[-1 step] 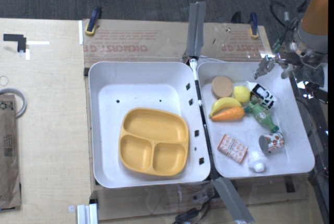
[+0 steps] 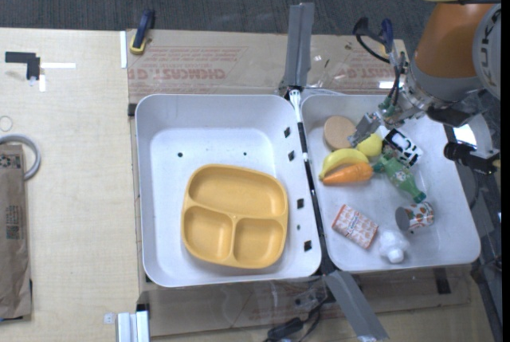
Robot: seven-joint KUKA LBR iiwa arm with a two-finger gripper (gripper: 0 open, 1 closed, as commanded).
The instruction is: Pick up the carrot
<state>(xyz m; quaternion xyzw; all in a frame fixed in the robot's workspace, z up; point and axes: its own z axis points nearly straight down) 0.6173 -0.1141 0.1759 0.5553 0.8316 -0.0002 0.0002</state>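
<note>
Nearest us, at the bottom of the view, sit the front rims of the two white bins; the left bin [image 2: 151, 173] carries a yellow divided plate [image 2: 234, 214], and the right bin [image 2: 454, 241] holds a crowd of small items. We find the carrot [image 2: 348, 174] near the inner wall of the right bin, lying roughly crosswise with its green top [image 2: 396, 167] pointing right, and a banana [image 2: 344, 160] pressed against its upper side. A round tan disc [image 2: 339, 131] lies just behind them, a red patterned packet [image 2: 355, 226] sits in front, and a small printed cup [image 2: 416, 215] lies further right. Our gripper [image 2: 382, 122] hangs just behind the banana, beside a black-and-white toy [image 2: 401, 148]; we cannot tell how wide it stands, and we see nothing in its grasp. We judge the main risk to be the clutter: with the banana touching the carrot, a descent could close on the banana instead, or nudge both aside. A grip on the leafy end could also slip.
</note>
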